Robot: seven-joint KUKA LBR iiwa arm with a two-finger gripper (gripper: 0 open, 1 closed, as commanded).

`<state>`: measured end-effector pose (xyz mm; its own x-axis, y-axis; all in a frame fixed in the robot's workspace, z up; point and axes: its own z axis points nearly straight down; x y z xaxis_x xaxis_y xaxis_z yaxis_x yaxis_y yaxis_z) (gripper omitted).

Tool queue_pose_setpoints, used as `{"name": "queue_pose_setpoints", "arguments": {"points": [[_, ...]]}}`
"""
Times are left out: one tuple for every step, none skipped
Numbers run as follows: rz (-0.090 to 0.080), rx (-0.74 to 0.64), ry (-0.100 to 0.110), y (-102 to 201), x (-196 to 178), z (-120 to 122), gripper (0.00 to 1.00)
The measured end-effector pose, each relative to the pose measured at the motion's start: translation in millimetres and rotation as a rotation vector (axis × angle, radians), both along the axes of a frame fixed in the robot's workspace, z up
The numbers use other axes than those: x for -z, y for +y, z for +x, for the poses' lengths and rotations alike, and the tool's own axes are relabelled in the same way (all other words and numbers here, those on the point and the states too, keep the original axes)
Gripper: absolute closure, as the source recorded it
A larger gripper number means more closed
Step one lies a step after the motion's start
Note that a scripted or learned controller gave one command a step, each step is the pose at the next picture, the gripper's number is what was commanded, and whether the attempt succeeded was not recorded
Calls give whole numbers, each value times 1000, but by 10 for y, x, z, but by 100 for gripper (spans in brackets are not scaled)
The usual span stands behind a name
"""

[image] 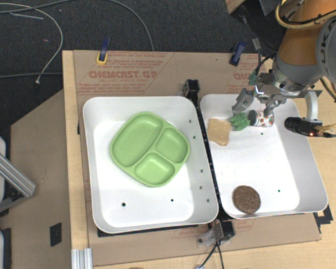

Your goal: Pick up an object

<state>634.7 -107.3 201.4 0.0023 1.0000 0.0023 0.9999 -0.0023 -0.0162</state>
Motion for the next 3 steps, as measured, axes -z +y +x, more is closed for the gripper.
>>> {"name": "queue_pose_setpoints", "arguments": {"points": [[-2, -3, -15, 1, -85, 30, 0], [-1, -1, -10, -51, 355, -3, 0], [-1, -2, -10, -125, 855, 48, 0]]}}
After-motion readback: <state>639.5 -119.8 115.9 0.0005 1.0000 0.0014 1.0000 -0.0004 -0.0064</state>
